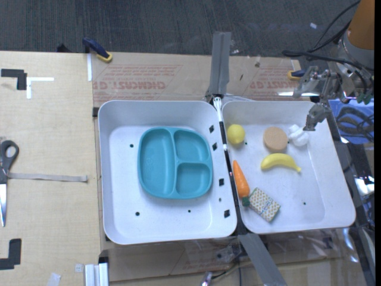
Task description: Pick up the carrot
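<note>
While lying against the left wall of the right-hand white bin (333,159), long axis running near-to-far, the small orange tapered carrot (240,179) sits beside a speckled sponge block (264,204), well left of the grey jaws (314,119), whose opening cannot be told.

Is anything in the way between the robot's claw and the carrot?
Yes. The gripper hangs over the right bin's far right side. The carrot lies against the left wall. Between them sit the white piece, round cookie and banana.
</note>
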